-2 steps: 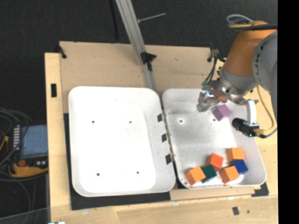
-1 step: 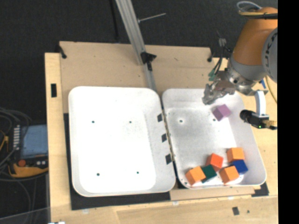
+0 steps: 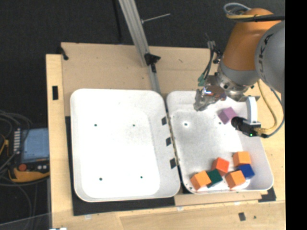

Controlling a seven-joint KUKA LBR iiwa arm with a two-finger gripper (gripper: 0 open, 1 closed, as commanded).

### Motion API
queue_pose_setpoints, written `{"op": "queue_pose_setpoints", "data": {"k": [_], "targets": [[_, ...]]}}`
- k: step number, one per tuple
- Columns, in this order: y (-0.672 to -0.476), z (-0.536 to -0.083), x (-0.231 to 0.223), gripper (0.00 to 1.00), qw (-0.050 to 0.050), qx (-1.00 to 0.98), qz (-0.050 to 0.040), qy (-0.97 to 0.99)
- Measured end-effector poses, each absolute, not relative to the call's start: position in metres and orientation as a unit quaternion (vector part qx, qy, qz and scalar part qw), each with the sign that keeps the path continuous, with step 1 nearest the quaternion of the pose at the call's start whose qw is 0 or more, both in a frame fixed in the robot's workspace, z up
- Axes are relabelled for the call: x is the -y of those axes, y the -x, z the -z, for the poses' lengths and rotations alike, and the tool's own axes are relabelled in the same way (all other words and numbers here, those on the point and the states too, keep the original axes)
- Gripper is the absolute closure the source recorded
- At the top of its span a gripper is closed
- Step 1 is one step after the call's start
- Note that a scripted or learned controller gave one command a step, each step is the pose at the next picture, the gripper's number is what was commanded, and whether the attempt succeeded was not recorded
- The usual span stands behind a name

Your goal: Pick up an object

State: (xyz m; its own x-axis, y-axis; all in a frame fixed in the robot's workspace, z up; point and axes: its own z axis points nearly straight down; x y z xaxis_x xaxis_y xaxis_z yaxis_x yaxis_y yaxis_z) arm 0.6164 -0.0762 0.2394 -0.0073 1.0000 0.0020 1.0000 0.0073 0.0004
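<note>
A: What sort of place is this?

B: A robotics lab, or a test cell. The plywood worktop (image 3: pixel 120 66) sits on dark carpet-like flooring, and two shallow white bins (image 3: pixel 120 143) lie side by side on it, laid out like a fixed trial rig.

A: What else points that way?

B: An industrial arm (image 3: pixel 249 42) with an orange band reaches in from the right, cables trailing off it. A slanted metal pole (image 3: pixel 136 28) is mounted at the worktop's back. On the floor to the left lies a handheld control pendant (image 3: pixel 31 150) with its cord. Small coloured blocks (image 3: pixel 223 171) in the right bin look like test pieces, not household goods.
</note>
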Motion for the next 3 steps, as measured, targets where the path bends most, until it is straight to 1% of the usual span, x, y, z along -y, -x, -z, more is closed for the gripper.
{"op": "queue_pose_setpoints", "data": {"k": [2,3], "targets": [[-0.616,-0.25,-0.021,1.0,0.0,0.71,0.0015,0.704],[-0.615,-0.241,-0.071,1.0,0.001,0.71,-0.0005,0.705]]}}
